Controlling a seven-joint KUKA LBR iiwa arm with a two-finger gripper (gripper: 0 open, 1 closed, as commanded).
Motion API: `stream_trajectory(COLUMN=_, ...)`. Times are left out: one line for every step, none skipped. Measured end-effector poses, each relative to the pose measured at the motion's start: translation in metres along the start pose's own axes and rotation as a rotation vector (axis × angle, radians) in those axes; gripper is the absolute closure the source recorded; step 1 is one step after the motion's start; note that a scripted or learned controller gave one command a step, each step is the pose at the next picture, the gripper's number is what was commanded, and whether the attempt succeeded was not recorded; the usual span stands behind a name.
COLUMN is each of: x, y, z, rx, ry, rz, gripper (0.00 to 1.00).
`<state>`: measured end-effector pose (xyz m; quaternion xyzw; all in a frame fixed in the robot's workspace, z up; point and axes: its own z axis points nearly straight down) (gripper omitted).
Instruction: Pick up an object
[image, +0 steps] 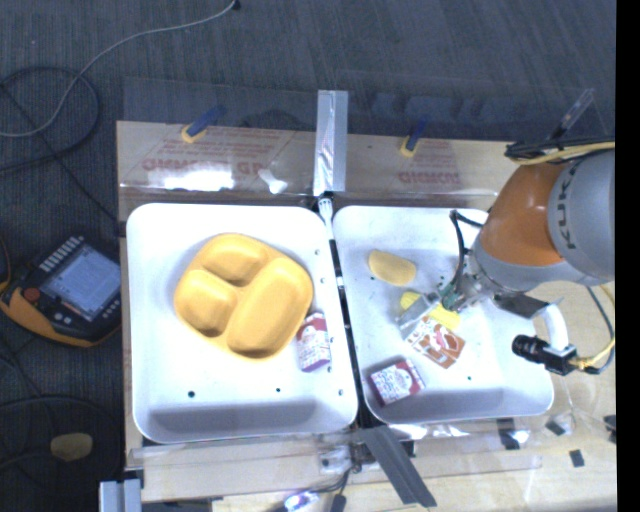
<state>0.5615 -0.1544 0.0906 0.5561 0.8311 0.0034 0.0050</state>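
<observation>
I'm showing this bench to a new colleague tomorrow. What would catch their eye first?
Most striking is the big yellow three-lobed object in the left bin. Next, the grey and orange arm reaching in from the right over the right bin, its gripper low among small items: a yellow lump and red-and-white packets.

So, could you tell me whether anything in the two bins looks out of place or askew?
Nothing looks spilled or damaged. The big yellow compartment tray lies upside down in the left bin, with a small packet tilted against its edge. In the right bin, the packets lie scattered at odd angles near the tool.
</observation>
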Motion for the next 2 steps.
stream_trajectory(x=0.000, y=0.002, z=-0.011, rx=-0.006, ry=0.000, rz=0.000, gripper=1.00)
stream_trajectory(x=0.024, y=0.039, z=-0.143, rx=0.011, ry=0.001, rz=0.104, gripper=1.00)
